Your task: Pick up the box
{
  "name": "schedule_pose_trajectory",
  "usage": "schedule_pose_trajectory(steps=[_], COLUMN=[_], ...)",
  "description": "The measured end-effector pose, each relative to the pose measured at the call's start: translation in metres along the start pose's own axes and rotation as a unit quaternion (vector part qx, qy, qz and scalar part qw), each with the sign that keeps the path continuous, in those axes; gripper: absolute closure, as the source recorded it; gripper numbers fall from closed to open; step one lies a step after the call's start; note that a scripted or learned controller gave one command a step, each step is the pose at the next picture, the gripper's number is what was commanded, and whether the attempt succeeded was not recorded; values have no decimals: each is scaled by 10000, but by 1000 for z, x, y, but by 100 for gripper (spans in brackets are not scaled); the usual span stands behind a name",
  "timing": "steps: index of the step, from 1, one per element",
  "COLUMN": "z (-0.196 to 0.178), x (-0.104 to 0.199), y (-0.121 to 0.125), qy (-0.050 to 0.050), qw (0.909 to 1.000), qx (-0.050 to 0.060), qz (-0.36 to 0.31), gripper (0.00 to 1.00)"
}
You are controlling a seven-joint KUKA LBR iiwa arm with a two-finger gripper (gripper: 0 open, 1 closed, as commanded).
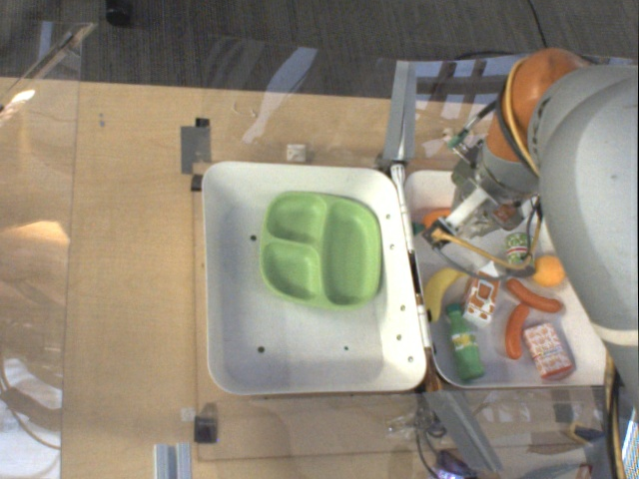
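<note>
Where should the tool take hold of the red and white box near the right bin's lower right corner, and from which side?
Grip the box across its two long sides, coming from above. It lies flat, turned slightly, with a sausage close on its left, so the fit there looks tight.

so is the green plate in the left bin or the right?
Left bin. The green plate lies flat there, apart from the walls.

A pale wooden bench (120, 297) bears a shallow white left bin (230, 357); a second white right bin (424, 183) sits just beside it, a small pale cube (295, 152) just behind.
</note>
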State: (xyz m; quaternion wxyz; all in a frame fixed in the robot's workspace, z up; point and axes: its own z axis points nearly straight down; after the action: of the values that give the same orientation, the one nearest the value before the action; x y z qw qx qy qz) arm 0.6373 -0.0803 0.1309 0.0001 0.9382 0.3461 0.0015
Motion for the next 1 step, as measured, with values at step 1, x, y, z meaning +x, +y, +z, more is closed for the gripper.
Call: schedule_pose_trajectory(steps=[1], z=[35], x=[3], y=[25], qy=[-24], qw=[9998], qx=[3], qz=[-210], gripper=[100])
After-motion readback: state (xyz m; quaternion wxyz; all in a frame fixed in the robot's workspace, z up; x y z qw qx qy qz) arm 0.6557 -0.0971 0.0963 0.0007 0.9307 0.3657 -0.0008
